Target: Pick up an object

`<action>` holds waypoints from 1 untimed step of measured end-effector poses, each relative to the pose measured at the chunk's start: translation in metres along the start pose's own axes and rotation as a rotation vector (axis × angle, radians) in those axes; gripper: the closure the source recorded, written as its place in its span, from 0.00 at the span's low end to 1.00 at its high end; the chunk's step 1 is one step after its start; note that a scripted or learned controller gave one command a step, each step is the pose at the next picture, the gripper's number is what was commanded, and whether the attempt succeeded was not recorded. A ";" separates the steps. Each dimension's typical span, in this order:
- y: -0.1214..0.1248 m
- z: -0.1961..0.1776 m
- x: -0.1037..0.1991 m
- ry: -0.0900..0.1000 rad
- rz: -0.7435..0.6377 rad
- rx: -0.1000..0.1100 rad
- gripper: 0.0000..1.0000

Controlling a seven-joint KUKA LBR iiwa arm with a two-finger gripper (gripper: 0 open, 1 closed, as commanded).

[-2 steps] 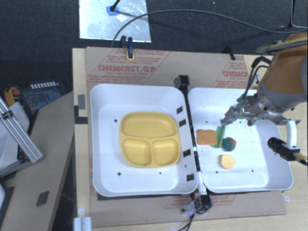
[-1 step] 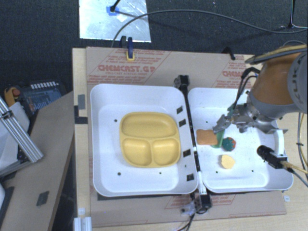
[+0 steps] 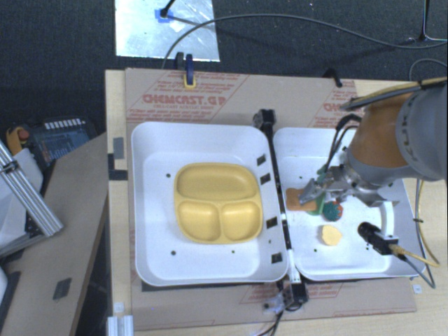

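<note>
Glossy white bins (image 3: 210, 135) hold a smooth yellow compartment tray (image 3: 215, 203).

the arm (image 3: 413, 131) enters from 3 o'clock, grey housing with the orange band (image 3: 374, 135) above the wrist. the wrist angles down toward 8 o'clock. the tool (image 3: 315, 196) sits low at the arm's 8 o'clock end.
</note>
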State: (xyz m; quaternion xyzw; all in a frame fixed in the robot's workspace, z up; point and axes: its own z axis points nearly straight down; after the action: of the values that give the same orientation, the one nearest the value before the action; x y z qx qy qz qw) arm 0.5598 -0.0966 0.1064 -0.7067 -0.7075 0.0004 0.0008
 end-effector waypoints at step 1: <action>0.000 -0.013 -0.001 -0.001 0.001 -0.003 1.00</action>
State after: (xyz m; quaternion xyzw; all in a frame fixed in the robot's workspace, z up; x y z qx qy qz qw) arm 0.5602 -0.0972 0.1194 -0.7069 -0.7073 -0.0003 -0.0006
